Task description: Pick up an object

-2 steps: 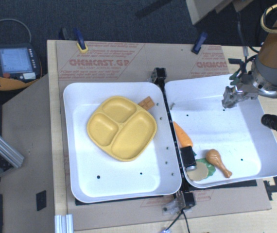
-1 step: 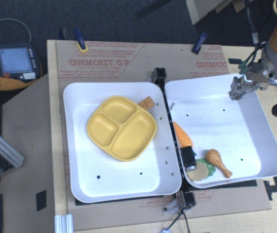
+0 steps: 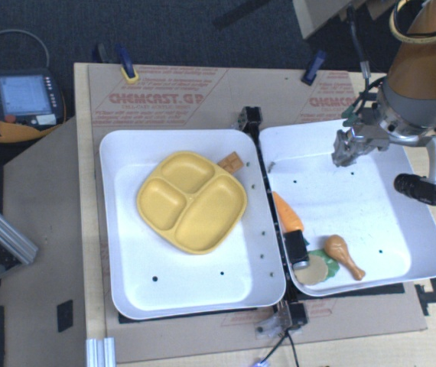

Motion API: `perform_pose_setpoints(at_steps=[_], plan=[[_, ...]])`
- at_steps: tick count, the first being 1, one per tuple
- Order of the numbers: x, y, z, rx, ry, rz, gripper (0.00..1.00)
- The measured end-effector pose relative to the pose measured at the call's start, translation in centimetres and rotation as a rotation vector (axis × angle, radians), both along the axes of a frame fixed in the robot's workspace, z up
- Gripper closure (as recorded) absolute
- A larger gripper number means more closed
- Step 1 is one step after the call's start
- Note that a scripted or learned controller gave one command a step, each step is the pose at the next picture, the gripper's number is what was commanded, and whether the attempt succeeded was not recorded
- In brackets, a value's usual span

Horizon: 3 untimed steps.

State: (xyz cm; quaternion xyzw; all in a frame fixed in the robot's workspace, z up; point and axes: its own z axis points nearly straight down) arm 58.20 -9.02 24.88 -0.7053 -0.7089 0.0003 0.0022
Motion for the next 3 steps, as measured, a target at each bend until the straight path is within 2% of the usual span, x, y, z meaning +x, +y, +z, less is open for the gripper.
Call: perform_pose_setpoints(at_steps=[1, 3], plan=[[-0.4, 6.0, 0.1, 0.001, -0.001, 0.001, 1.0], [-1.3, 15.5, -1.0, -0.001, 0.0, 0.0, 1.0]])
